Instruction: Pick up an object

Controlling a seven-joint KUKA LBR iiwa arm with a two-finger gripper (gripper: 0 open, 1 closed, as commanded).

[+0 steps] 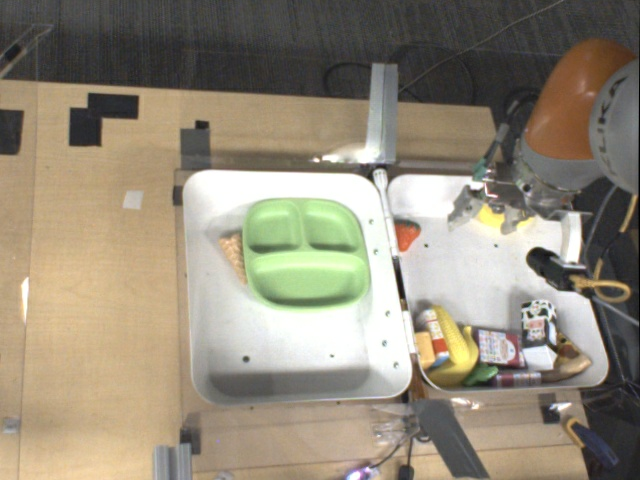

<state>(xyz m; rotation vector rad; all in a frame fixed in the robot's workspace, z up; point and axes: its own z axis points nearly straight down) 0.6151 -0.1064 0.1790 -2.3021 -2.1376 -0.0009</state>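
Observation:
My gripper (pixel 490 211) hangs over the back of the right bin (pixel 470 268), its two grey fingers spread apart and open. A small yellow object (pixel 491 216) shows in the gap between them, narrower than the gap; whether it touches either finger is unclear. A red-orange object (pixel 406 235) lies against the right bin's left wall. Along that bin's front sit a yellow banana-like toy (pixel 455 346), a small red and white bottle (pixel 432 325), a red and white box (pixel 497 347) and a black and white carton (pixel 538 320).
The left bin (pixel 215 358) holds a green divided plate (pixel 305 251) with a tan object (pixel 232 255) tucked under its left edge. A metal post (pixel 383 113) stands behind the wall between the bins. A brown object (pixel 572 364) lies in the right bin's front corner.

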